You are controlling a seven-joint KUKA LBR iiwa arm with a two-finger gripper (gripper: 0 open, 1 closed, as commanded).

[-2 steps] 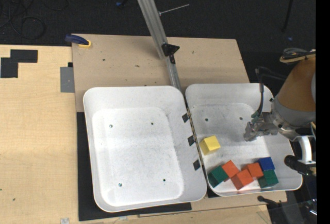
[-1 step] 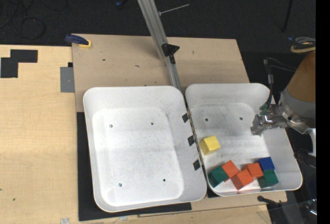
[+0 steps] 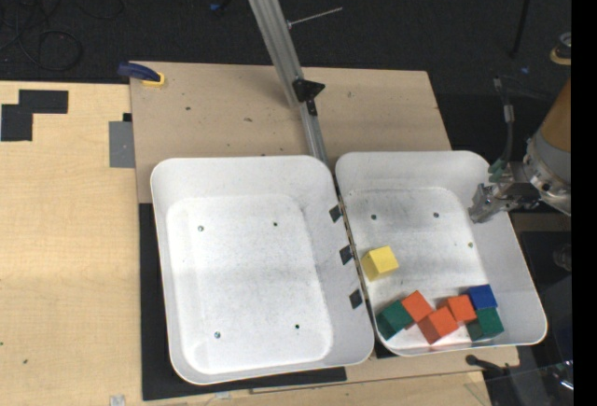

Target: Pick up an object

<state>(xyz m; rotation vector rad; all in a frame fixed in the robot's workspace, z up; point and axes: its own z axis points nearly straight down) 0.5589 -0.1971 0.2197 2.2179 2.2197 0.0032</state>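
The right bin [image 3: 410, 173] holds several small blocks. A yellow block [image 3: 380, 261] lies alone near its left wall. A cluster sits along the front rim: a green block [image 3: 395, 318], orange blocks [image 3: 418, 306] [image 3: 461, 309] [image 3: 437, 327], a blue block [image 3: 481, 298] and a dark green block [image 3: 485, 328]. My gripper [image 3: 485, 203] hangs at the bin's right rim, well back from the cluster and right of the yellow block. Nothing shows between its fingers.
The left bin [image 3: 244, 266] stands beside the right one, with black clips [image 3: 345, 254] along the shared wall. A slanted aluminium post [image 3: 280, 45] rises behind the bins. A blue-and-yellow clamp [image 3: 142, 73] lies at the bench's far left corner.
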